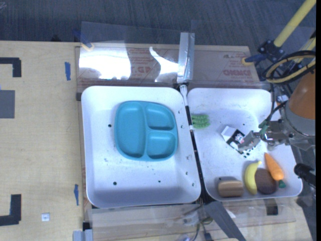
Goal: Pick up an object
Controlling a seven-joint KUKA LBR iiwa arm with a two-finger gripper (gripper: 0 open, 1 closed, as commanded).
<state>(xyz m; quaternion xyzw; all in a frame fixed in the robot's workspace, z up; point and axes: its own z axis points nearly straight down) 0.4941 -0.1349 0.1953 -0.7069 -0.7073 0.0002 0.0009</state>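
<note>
A: Where is our tool (247, 140) just now?

B: Low inside the right bin (210, 100), reaching in from three o'clock. Its tip sits at a small black-and-white object (230, 134) near the bin's middle. We cannot tell whether it is spread or pressed together; the tip is too small and dark against that object to read, and we cannot say that anything is held.

A: So which step are we in?

B: We judge it the approach or the attempt at a grasp, with nothing shown lifted yet. The black-and-white object looks like the likely target, since it touches or lies just beside the tip.

A: What else lies close?

B: At five o'clock from the tool we see an orange carrot (274, 167), tilted, near the bin's right wall. Just beside it, toward six o'clock, a yellow banana (250, 177) leans against a dark brown rounded thing (266, 181). Further toward seven o'clock rests a tan block (230, 187). At ten o'clock, by the divider between the bins, lies a small green item (200, 120).

A: And beyond?

B: At nine o'clock the left bin (95, 134) carries a blue divided tray (146, 130). Both bins rest on the tabletop (35, 134).

A: What does the next move call for?

B: In our judgement, a firm closure centred on one object, then a straight lift clear of the cluster at five o'clock.
</note>
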